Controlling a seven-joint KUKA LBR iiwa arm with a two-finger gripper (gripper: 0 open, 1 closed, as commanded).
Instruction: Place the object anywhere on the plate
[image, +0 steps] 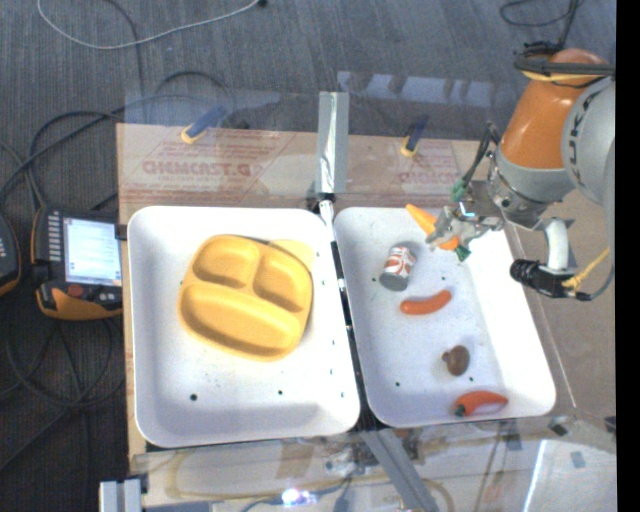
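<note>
Two carrots (480, 403), one can (399, 266), one plate (247, 295).

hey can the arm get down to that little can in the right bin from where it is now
Probably yes. The gripper hovers over the right bin's far end, just right of the can, which lies on its side with open floor around it; the red sausage lies apart.

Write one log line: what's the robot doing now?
hand: over right bin's far corner, at orange piece | yellow plate: left bin | nothing placed yet
</note>
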